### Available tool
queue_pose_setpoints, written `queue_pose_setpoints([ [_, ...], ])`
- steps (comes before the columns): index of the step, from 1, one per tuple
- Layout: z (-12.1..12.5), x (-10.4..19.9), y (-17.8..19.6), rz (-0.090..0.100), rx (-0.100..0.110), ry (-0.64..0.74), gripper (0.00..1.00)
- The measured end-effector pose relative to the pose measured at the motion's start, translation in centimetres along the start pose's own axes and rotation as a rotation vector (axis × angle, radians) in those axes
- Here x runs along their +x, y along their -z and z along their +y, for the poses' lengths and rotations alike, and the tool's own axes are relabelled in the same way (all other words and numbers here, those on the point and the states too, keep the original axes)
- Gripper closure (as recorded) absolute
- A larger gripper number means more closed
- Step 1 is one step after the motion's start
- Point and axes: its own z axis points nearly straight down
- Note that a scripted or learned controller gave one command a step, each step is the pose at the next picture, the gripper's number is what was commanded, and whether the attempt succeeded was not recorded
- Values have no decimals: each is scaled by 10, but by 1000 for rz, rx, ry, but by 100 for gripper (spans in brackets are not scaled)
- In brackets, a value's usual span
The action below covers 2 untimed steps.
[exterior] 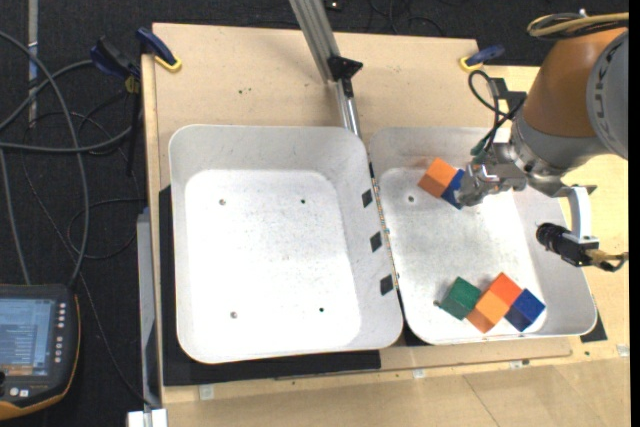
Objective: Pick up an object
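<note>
Three blocks, green (461,298), orange (495,301) and blue (525,309), touch in a row at the right bin's (440,233) near edge. Farther back in that bin, the gripper (470,187) partly hides a blue piece (454,188) touching an orange cube (437,178); its grip I cannot tell. Bare floor lies between.

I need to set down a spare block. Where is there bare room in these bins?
The left bin offers its whole floor. In the right bin, bare floor lies in the middle, between the orange block by the pincer and the green block cluster at the near edge. Both block spots are crowded.
</note>
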Motion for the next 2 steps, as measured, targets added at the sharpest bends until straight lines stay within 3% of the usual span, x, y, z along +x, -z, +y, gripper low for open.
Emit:
queue_pose_setpoints([
  [1,6,-9,48,-1,-1,-1,100],
  [2,7,-9,67,0,2,0,100],
])
